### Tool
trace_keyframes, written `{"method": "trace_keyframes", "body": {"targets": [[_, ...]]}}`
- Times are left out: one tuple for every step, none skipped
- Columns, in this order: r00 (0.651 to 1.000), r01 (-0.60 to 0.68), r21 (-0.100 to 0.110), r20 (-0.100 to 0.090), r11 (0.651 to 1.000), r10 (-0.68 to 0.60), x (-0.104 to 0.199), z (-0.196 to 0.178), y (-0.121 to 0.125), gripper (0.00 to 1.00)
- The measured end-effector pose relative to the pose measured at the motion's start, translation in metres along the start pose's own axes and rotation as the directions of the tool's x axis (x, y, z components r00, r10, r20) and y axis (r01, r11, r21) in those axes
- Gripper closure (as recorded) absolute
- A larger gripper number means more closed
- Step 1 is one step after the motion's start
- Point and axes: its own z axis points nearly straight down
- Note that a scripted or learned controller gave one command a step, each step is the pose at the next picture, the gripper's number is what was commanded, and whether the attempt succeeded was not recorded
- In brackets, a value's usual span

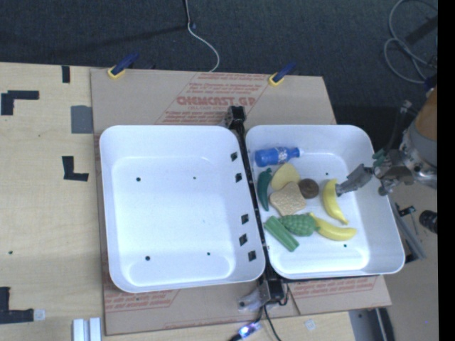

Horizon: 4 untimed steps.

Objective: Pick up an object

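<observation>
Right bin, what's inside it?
Right bin holds a blue bottle, two bananas, green vegetables, a tan sponge-like piece, a brown ball. Anything beneath the pile is hidden.

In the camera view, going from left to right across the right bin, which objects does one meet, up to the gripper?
Green cucumber-shaped toy → blue bottle → small brown round piece → upright yellow banana → gripper at the right side of the right bin. The cluster in the middle overlaps, so I leave it out.
</observation>
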Motion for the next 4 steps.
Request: {"method": "trace_keyframes", "body": {"targets": [[1.000, 0.002, 0.003, 0.001, 1.000, -0.002, -0.021, 0.081, 0.061, 0.00], [1.000, -0.001, 0.000, 0.001, 1.000, 0.001, -0.021, 0.157, 0.024, 0.00], [1.000, 0.005, -0.007, 0.002, 1.000, -0.005, 0.007, 0.152, 0.098, 0.00], [1.000, 0.004, -0.007, 0.003, 1.000, -0.004, 0.006, 0.141, 0.097, 1.00]]}}
